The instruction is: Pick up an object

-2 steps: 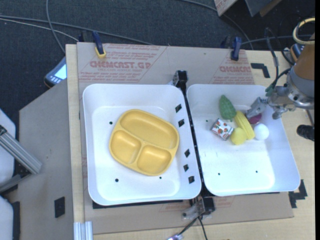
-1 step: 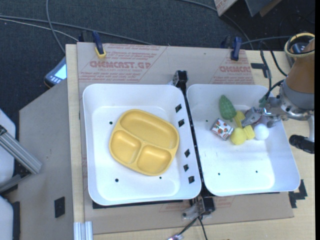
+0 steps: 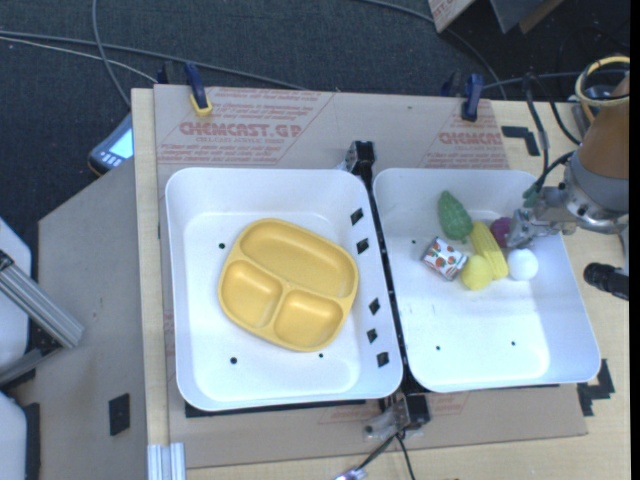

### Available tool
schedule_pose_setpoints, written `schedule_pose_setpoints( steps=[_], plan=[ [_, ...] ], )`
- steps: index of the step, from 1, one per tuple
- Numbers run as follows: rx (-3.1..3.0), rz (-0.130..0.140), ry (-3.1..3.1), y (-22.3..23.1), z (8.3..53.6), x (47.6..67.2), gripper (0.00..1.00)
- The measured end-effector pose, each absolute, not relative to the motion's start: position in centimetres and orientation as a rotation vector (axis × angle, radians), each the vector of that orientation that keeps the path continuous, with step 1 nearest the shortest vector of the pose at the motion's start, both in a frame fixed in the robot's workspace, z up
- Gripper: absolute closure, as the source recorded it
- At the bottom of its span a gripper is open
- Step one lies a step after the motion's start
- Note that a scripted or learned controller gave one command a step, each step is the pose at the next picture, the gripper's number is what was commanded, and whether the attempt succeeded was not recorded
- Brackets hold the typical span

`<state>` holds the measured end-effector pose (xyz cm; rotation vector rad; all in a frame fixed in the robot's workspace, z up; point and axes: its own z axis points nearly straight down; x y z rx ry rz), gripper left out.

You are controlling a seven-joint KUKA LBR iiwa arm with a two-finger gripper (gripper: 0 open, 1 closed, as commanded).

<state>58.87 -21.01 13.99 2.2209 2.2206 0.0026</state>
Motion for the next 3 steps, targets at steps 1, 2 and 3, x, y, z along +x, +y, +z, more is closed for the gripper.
schedule_pose_setpoints(
  steps=[1, 2, 3],
  plan=[
    [2.216, 0.005, 2.219, -20.6, 18.5, 58.8, 1.00],
    [2.214, 0.006, 2.218, -20.6, 24.0, 59.0, 1.00],
    [2.217, 0.003, 2.229, -15.6, 24.1, 58.9, 1.00]
  ],
)
